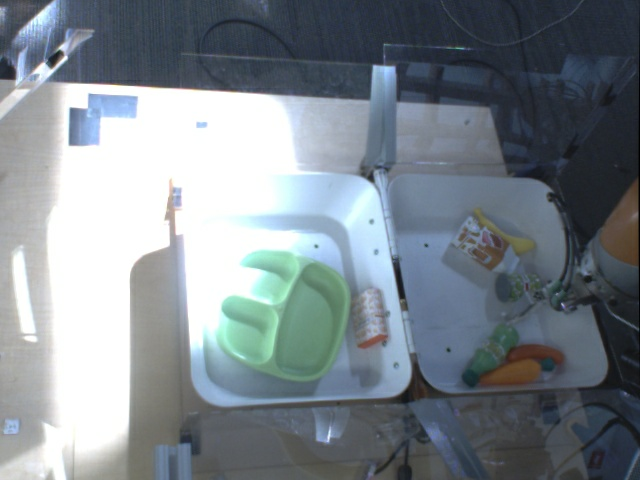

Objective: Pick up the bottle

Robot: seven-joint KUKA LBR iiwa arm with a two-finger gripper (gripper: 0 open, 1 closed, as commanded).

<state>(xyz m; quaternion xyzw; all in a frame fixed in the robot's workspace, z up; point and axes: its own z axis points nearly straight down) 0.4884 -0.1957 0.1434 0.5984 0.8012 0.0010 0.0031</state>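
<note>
Tool (566,301) at right bin's (440,193) 3 o'clock rim, grip state unclear. Small green plastic bottle (490,355) lies at 5 o'clock, touching orange carrot toy (512,372). Approach from bottle's clear 10 o'clock side.

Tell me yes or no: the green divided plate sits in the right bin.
No. The green divided plate lies in the left bin, beside a small bottle with a red cap.

Green divided plate (285,318) in left bin (205,368)
</note>
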